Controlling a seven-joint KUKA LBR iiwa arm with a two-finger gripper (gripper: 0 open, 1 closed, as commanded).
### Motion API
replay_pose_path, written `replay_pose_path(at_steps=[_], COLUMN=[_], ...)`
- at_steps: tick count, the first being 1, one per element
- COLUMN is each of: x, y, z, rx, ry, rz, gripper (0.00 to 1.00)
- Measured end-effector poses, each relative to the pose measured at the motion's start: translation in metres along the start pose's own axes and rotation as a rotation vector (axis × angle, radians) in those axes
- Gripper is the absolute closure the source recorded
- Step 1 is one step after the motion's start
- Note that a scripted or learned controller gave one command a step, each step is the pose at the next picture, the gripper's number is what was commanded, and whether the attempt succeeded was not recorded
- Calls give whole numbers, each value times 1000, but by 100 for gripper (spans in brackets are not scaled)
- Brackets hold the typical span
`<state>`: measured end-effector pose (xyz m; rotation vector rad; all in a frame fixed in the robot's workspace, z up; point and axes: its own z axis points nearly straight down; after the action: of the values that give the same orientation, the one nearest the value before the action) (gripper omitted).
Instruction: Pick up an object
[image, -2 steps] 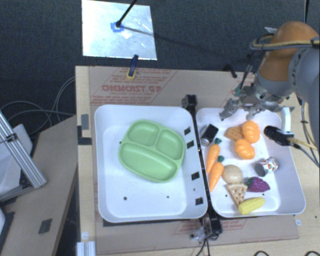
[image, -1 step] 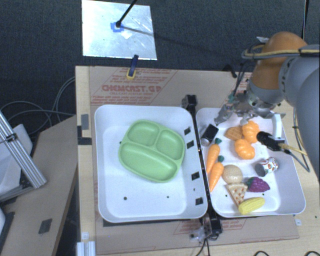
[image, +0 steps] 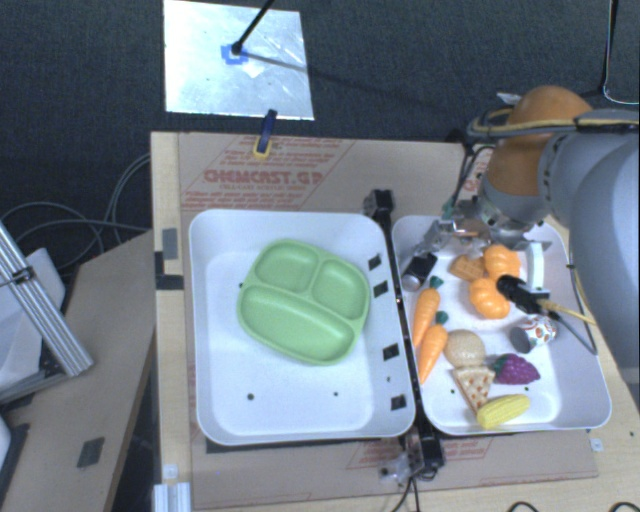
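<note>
While the gripper (image: 470, 262) hangs low over the right bin (image: 590, 400), its opening can't be judged; an orange toy (image: 466, 268) lies beneath.

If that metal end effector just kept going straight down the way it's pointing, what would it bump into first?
Probably the round orange toy fruits lying in the right shallow white bin, right under the end effector. Depth is hard to judge from this slanted view, so it might land on the bin floor beside them instead.
</note>
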<state>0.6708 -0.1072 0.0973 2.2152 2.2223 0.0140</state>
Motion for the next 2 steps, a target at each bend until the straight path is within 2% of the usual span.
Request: replay_pose_path(at_steps=[1, 2], x=[0, -8], y=[4, 11], z=[-16, -67], rx=[-16, 2], ry=[-4, -5], rz=[-2, -1], gripper=[100, 100])
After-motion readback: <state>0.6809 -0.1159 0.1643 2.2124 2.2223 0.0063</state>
